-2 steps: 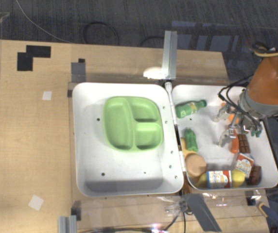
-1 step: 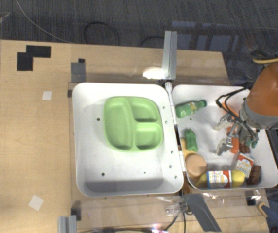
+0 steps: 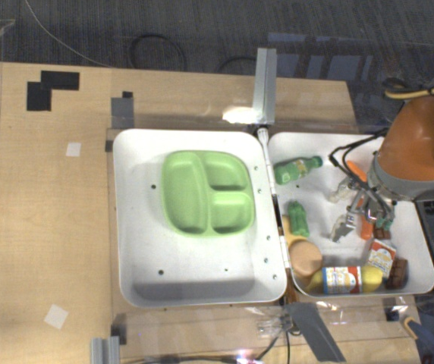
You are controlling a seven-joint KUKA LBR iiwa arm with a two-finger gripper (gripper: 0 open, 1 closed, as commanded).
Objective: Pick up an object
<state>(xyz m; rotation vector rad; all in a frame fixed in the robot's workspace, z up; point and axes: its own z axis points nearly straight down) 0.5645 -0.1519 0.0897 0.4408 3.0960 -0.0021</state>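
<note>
Wooden bench (image 3: 50, 226) carries two bins; we see the gripper (image 3: 351, 217) over the right bin (image 3: 422, 279) (fingers spread, holding nothing) near a green bottle (image 3: 297, 170).

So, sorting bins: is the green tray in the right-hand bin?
No, the green tray lies in the left bin.

A pale, matt wood finish is shown by the bench (image 3: 42, 226). The two bins (image 3: 137, 279) appear to be made of smooth white plastic with a slight sheen. The green divided tray (image 3: 205, 192) looks like matt plastic. Bare, dull metal is seen on the bracket (image 3: 265, 82) between the bins. A glossy orange shell is carried by the arm (image 3: 414, 146).
</note>
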